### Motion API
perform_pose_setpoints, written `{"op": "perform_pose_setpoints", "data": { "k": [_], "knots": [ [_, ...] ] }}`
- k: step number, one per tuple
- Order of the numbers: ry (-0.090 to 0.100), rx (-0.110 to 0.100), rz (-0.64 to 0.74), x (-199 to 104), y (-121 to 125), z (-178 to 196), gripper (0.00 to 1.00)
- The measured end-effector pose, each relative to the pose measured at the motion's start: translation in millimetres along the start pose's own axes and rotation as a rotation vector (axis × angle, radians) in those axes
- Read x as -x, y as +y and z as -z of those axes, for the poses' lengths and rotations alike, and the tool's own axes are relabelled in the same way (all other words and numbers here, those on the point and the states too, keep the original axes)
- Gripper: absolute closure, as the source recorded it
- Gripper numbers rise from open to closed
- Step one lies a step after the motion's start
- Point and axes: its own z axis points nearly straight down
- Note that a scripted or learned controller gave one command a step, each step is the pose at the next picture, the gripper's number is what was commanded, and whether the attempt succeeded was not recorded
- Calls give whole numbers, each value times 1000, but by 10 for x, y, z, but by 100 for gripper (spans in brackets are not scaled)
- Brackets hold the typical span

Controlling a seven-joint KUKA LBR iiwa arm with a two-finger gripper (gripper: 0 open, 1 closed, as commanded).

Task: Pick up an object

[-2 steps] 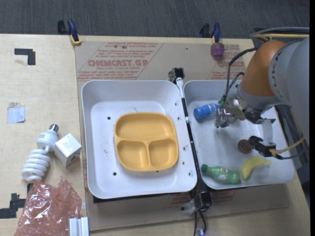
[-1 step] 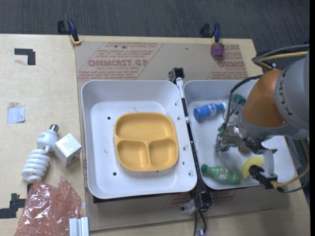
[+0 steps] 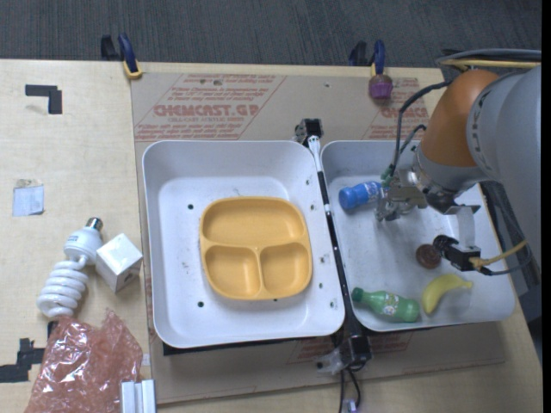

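Tray (image 3: 256, 246) fills left bin (image 3: 164, 231); right bin's (image 3: 379, 256) bottles, banana; gripper (image 3: 398, 203) state unclear.

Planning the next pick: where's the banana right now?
The banana lies in the right bin, near its front right corner, right of the green bottle and below the brown disc.

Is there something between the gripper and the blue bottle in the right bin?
Nothing visible. The gripper sits just right of the blue bottle in the right bin, with bare floor between them.
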Motion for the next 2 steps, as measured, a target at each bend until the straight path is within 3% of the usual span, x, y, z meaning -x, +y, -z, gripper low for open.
{"op": "perform_pose_setpoints", "data": {
  "k": [1, 2],
  "knots": [
    [1, -1, -4, -67, -570, -4, 0],
    [0, 0, 0, -151, 22, 1, 0]
  ]
}}
